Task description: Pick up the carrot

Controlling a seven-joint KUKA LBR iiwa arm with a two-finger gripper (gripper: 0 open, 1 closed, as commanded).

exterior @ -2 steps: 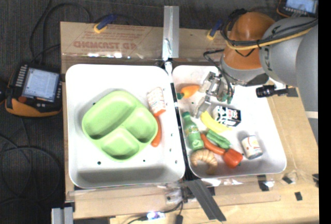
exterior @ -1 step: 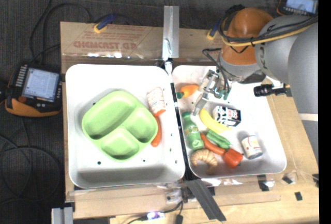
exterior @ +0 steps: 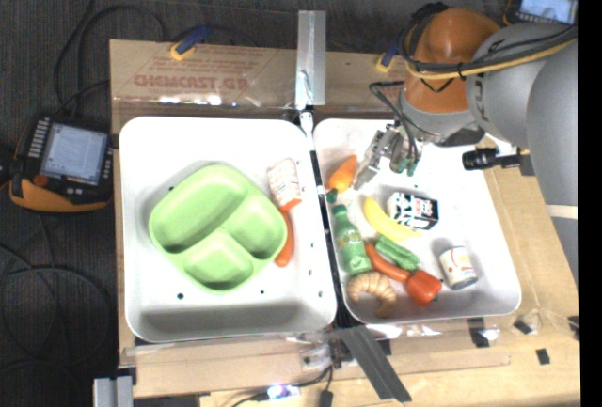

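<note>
We see the tool (exterior: 384,158) in the upper part of the right bin (exterior: 489,208), hanging from the grey arm (exterior: 527,95) with its orange band (exterior: 451,43). Its fingers point down and to the left, toward the carrot (exterior: 342,173), which lies in the upper left corner of that bin, close to the wall between the two bins. The fingertips sit just beside the carrot's right end; we cannot tell whether they touch it, and we cannot tell how far apart they stand, since the metal parts blur together at this angle. We see nothing clearly gripped between them. Below the carrot lie a green bottle (exterior: 350,241), a yellow banana (exterior: 388,219) and a small black and white packet (exterior: 415,209). Nearer the bottom of the bin we see a red and green pepper (exterior: 406,272), a tan, knobbly piece (exterior: 372,289) and a small can (exterior: 458,266). In the left bin (exterior: 141,302) a green divided plate (exterior: 216,225) takes up the middle, with a white wrapped item (exterior: 283,179) and a thin orange stick (exterior: 285,236) just to its right. Both bins rest on the table (exterior: 188,81).
</note>
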